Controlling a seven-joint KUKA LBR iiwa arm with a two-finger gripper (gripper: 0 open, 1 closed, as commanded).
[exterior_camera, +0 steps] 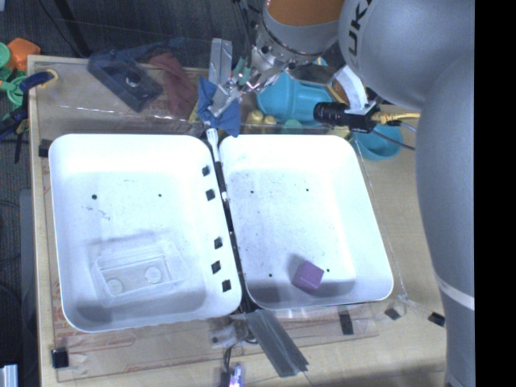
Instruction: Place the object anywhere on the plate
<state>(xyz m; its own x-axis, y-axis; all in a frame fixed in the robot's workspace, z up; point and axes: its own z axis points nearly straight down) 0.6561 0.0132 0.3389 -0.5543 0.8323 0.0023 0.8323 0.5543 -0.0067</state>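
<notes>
A purple block (308,275) lies on the floor of the right bin (355,176), near its front edge. A clear plastic plate (137,268) sits in the left bin (72,168), toward the front. The gripper (234,87) hangs above the far edge of the bins, where they meet, well apart from the block; whether it is spread or pressed together cannot be told. The pick-up looks not yet begun. Next, the arm likely needs to travel forward and down to the block.

Behind the two shallow white bins (72,156) lie a dark blue-grey flat block (125,79), a crumpled dark cloth (165,67) and a turquoise plastic toy (294,99) — green and orange bits (12,75) sit far left.
</notes>
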